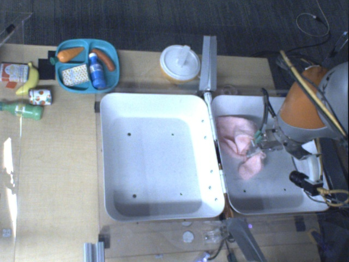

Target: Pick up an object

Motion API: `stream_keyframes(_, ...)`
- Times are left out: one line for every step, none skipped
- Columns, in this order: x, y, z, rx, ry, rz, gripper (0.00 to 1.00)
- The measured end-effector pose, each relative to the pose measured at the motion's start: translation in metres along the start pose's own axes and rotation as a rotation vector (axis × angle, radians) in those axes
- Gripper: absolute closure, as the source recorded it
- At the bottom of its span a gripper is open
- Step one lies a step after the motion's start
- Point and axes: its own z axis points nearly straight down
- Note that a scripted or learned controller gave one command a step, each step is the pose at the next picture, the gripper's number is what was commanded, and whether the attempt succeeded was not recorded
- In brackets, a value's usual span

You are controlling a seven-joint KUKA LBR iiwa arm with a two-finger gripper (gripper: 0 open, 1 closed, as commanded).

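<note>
On the wooden table [54, 173], the tool [260, 142] meets the soft pink cloth object [239, 141]; grip undeterminable. Pinch a thick fold, lift straight.

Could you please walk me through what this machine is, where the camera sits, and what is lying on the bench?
One fixed camera looks down at a slant on a bench with two shallow white bins. The grey and orange robot arm reaches in from the right; its claw sits low over the right bin, against a soft pink object. I cannot tell whether it holds it. The left bin lies beside it. Behind are a blue tray of toy food and a lidded white cup.
</note>
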Motion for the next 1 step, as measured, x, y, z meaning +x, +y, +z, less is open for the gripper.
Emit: stream_keyframes(0.0570,0.0719,-0.0792,0.006,0.001,-0.227,1.00)
